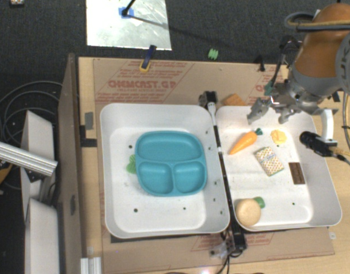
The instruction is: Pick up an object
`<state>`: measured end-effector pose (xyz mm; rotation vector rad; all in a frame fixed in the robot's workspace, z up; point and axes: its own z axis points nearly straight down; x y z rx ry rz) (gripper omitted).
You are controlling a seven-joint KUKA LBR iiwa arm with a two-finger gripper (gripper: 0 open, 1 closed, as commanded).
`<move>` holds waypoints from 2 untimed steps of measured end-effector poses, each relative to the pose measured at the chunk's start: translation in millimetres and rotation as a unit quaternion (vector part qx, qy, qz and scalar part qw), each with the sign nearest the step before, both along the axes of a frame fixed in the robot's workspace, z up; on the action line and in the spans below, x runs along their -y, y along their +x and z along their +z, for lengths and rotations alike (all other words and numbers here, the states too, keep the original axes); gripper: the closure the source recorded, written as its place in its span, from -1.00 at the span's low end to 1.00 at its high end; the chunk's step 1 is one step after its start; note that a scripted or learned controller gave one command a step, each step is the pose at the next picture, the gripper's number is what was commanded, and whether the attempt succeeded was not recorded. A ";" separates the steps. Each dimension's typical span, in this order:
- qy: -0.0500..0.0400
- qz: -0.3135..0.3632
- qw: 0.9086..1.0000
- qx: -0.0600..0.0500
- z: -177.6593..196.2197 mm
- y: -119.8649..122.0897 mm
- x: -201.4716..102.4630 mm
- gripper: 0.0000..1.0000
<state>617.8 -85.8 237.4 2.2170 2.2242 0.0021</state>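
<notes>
— Closest to us, at six o'clock in the right bin (326, 201), a pale round ball with a green bit (249, 211) is sitting by the near rim. What's lying beyond it?

— Moving away: a patterned packet (269, 161) is resting mid-bin, with a brown bar (296, 173) at its three o'clock. Farther still, an orange carrot (243, 142) is lying slantwise, and a small yellow piece (278, 136) is sitting at its three o'clock. The left bin (115, 170) is holding a blue divided tray (171, 161) with something green peeking out at its nine o'clock.

— And the hand?

— The hand (272, 111) is hanging over the far end of the right bin, at about one o'clock from the carrot, fingers spread apart and gripping nothing.

— What might spoil the pick?

— I'm guessing the carrot is the likeliest target. It's tapered and smooth, so the fingers could be squeezing it out sideways. Coming down near the divider between the bins, a finger could also be striking the rim.
</notes>
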 end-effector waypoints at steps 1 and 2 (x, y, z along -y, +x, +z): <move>-0.001 0.001 1.000 -0.001 -159.2 29.8 -1.5 -1.00; 0.000 0.001 1.000 0.002 -141.4 31.2 -1.7 1.00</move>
